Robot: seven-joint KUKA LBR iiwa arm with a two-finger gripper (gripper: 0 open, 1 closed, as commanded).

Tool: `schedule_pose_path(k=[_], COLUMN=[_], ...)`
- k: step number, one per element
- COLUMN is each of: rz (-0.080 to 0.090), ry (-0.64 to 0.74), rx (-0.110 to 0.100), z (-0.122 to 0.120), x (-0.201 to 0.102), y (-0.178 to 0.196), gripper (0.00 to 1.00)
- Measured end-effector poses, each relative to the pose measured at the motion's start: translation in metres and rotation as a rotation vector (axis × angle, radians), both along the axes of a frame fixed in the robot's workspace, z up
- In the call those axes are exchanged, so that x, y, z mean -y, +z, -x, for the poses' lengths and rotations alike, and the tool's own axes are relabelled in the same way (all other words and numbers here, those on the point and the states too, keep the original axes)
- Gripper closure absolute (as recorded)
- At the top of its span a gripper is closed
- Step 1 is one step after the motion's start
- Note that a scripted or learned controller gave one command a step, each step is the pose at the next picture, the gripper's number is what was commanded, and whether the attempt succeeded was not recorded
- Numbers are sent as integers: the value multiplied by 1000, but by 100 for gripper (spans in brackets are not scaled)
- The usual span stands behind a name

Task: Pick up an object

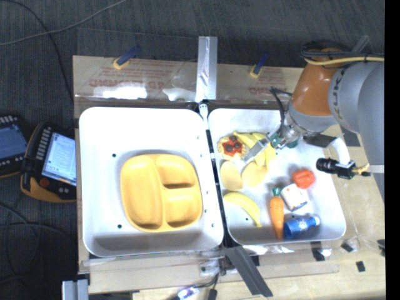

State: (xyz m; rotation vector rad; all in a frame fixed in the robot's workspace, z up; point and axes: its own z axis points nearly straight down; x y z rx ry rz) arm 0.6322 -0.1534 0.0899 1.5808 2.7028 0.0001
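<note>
Banana: right bin, far edge, beneath gripper. Likely light, stiff, smooth plastic; best gripped across its narrow middle. Whether the jaws are wide or narrow cannot be told.

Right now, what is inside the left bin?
The left bin holds one yellow divided tray with three compartments, lying flat near its middle. Whatever bin floor lies beneath the tray is covered. The toy food sits in the right bin.
</note>
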Motion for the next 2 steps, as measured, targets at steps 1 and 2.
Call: schedule_pose_path(k=[1,2], rz=[-2,-4], ry=[0,-167], rx=[3,-8], z=[-1,-13], x=[-1,-21], y=[10,103], gripper=[100,100])
